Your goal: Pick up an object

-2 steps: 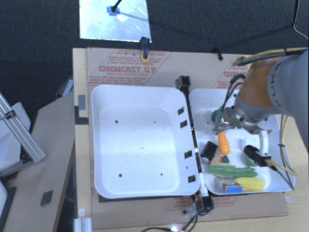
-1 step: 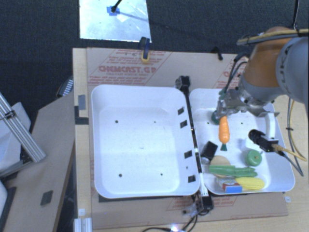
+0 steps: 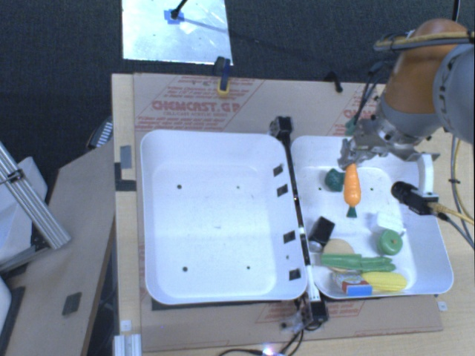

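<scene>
**Operator:** How far along are you with the pick?

**Observer:** You look to be partway. Your gripper [image 3: 349,163] sits over the far side of the right bin [image 3: 438,273], and the orange toy carrot [image 3: 352,187] hangs straight down from it, top end at the fingers, green tip pointing at the bin floor. From that I'd judge the fingers are closed on the carrot's top. Whether the carrot is clear of the floor I can't tell from this slant, so count the grasp as likely made and the lift as unproven.

**Operator:** And what's in there, counted?

**Observer:** In your right bin: one carrot, one small teal piece [image 3: 334,177] just beside it, one black block [image 3: 321,231], one tan rounded piece [image 3: 338,247], one long green vegetable [image 3: 358,262], one yellow corn cob [image 3: 383,280], one small red-and-blue box [image 3: 350,285], one green round fruit [image 3: 390,242] and one white piece [image 3: 388,220]. Nine things in all. Your left bin [image 3: 215,213] makes two bins.
</scene>
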Tool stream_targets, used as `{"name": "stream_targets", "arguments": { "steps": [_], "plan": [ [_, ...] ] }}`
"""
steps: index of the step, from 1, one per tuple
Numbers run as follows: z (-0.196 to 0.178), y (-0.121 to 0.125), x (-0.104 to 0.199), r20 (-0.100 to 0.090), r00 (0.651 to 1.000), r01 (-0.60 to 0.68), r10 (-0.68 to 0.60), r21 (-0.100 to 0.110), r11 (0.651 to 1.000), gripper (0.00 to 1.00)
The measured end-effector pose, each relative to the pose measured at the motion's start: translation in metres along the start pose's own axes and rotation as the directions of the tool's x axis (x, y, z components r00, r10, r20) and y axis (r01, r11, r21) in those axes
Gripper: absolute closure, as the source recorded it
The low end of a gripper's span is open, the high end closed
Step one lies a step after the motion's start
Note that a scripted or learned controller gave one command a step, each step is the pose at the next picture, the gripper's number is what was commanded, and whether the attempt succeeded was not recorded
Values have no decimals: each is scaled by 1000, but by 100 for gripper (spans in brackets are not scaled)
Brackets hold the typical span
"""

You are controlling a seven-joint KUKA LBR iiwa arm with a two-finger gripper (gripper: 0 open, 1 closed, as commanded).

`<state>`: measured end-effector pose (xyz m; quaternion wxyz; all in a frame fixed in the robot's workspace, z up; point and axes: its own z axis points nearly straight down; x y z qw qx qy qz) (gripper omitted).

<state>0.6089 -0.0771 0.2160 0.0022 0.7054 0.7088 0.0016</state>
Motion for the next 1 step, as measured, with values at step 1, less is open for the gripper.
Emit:
{"name": "stream_targets", "arguments": {
  "steps": [1],
  "plan": [
    [-48,24,58,-3,1000,6,-6,-2,1000,100]
  ]
}}
